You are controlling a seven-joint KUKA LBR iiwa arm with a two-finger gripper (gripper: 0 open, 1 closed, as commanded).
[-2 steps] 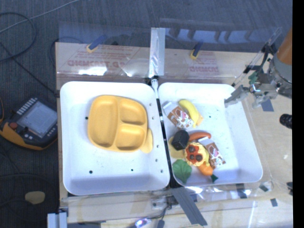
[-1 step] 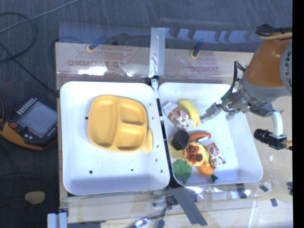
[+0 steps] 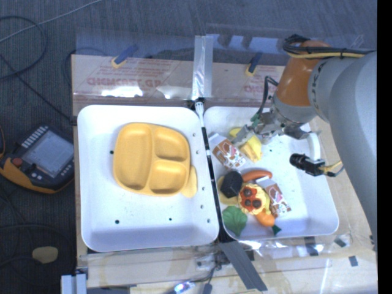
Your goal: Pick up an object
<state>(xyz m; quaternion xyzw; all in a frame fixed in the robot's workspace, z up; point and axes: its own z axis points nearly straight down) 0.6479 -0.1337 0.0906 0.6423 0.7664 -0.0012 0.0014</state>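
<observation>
In the right bin [image 3: 318, 219], the gripper [image 3: 256, 127] hangs low over a crowded heap of toy food.

Just below its tip lies a yellow piece [image 3: 249, 147], banana-like, touching a small brown-and-white printed packet [image 3: 229, 154]; whether the tip touches the yellow piece, or whether the pincer is released or clenched, I cannot tell. Nearer the front sit a black lump [image 3: 231, 183], a red sausage shape [image 3: 257, 175], a round pizza-like toy [image 3: 251, 198], a second printed packet [image 3: 275, 199], a green leaf [image 3: 234, 218] and an orange piece [image 3: 266, 218], all packed close together. The left bin [image 3: 92, 225] holds a yellow divided tray [image 3: 152, 158], tilted against the shared wall. Faded red lettering on the cardboard [image 3: 116, 78] behind the bins is too blurred to read. A handheld pendant [image 3: 38, 159] lies on the floor to the left.
</observation>
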